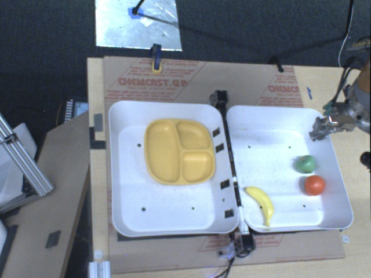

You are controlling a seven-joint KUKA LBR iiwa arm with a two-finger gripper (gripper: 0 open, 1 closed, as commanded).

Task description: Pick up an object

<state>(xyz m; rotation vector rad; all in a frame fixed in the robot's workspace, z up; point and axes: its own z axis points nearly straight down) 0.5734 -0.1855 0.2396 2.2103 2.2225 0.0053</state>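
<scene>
Over the right bin's far right rim hangs the pincer; whether it is open or closed I cannot tell, and nothing shows in it. Nearest, just below it in view, lies the green ball, then the orange ball; the banana lies farther left.

I see three small items in the right bin; a green ball near the right wall; an orange-red ball just below it, close but apart as far as I can tell; a yellow banana lying flat near the front left corner, curved, its lower tip pointing toward the front wall.
</scene>
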